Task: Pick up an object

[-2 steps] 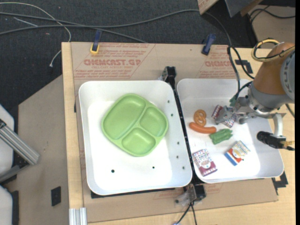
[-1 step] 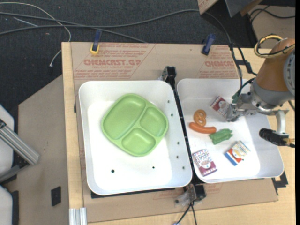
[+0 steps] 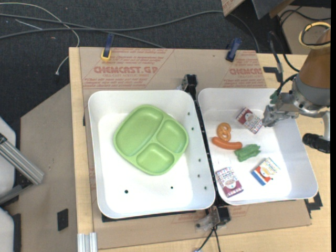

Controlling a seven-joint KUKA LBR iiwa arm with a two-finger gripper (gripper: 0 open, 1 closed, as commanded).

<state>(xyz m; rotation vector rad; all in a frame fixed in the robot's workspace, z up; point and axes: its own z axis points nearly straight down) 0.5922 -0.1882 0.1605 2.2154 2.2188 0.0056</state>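
Just beside the small red-and-white packet (image 3: 248, 120) in the right bin (image 3: 294, 193), the hand (image 3: 271, 115) hangs with its grip impossible to tell, and a descent could clip the packet's edge, nudging it toward the pretzel (image 3: 224, 130).

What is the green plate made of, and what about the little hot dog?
The green plate looks like smooth moulded plastic: one even colour, rounded dividers, a soft sheen. The hot dog is probably a plastic or rubber toy, since its orange is flat and uniform. It's too small to be sure.
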